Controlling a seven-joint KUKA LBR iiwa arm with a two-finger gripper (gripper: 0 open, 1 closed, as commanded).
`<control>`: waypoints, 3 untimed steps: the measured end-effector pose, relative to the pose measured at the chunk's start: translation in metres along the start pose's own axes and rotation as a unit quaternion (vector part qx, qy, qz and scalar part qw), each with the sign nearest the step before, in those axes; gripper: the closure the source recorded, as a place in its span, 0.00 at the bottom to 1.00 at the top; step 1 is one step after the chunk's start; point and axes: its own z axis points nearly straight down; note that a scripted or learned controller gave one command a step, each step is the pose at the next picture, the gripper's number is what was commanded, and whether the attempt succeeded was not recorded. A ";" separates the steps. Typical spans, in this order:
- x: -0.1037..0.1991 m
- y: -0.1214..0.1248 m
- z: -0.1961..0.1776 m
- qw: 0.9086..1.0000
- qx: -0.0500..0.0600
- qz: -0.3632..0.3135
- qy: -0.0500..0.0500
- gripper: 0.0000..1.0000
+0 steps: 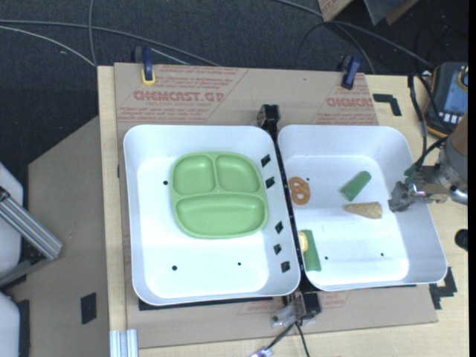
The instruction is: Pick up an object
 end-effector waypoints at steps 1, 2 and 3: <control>0.000 0.001 -0.019 1.000 0.001 0.000 0.000 1.00; 0.062 0.016 -0.024 1.000 0.002 -0.003 0.002 1.00; 0.113 0.038 -0.016 1.000 0.002 -0.003 0.002 1.00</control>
